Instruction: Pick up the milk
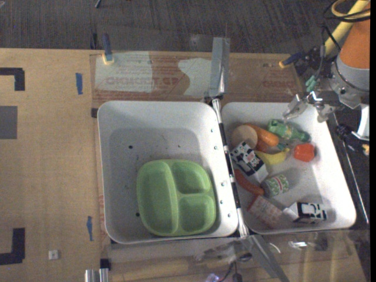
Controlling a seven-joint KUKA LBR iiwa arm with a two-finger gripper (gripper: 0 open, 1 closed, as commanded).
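Camera view, slanted down on wooden bench (53,157). Pincer (309,103) hangs above right white bin's (346,198) far rim, fingers spread, nothing between them, likely staged for a descent. Milk, a small cow-patterned black-and-white carton (248,158), lies tilted against the divider amid crowded toy food: orange carrot (264,136), yellow banana (272,156), red tomato (304,152). Left white bin (117,128) holds a green divided plate (176,197).

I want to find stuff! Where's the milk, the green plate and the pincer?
milk (247,158): camera view, on the cow-print front of the carton.
green plate (176,196): camera view, on its middle divider.
pincer (306,106): camera view, between its fingertips above the right bin.
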